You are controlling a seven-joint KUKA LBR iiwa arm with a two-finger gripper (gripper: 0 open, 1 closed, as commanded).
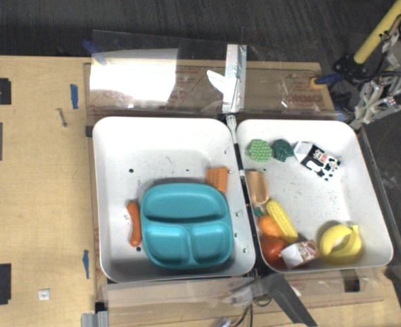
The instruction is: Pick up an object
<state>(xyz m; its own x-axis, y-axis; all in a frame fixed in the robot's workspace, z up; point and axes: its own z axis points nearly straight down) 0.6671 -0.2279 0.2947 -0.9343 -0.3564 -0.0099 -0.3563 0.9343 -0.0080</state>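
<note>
Gripper (379,94): a metal assembly at the upper right of the frame, outside the bins, is judged to be the gripper; whether it is open or closed cannot be told, and nothing is seen held in it.

Nearest bin: the right bin (363,182) lies just below and left of that assembly; its upper right corner is the closest part.

Candidate object: a spotted white box (318,161) lies in the upper part of the right bin, apart from the wall; a dark green piece (282,150) lies just beside it on the left, with a light green piece (258,150) beyond.

Crowded cluster: a corn cob (282,220), a red-orange fruit (271,242), a small white carton (299,253) and a yellow fruit (340,240) are packed along the lower edge, some touching.

Left bin (111,155): a teal divided plate (185,225) is flanked by an orange carrot (135,223) and an orange block (217,178).

Stage: the pick is judged not yet begun.

Advice: the spotted box is best chosen, being closest and least crowded; the descent should be centred over it, with the closing line set across its narrow side; the green piece on its left should be kept clear; the lower cluster is best avoided, since a neighbour could be nudged or caught.
</note>
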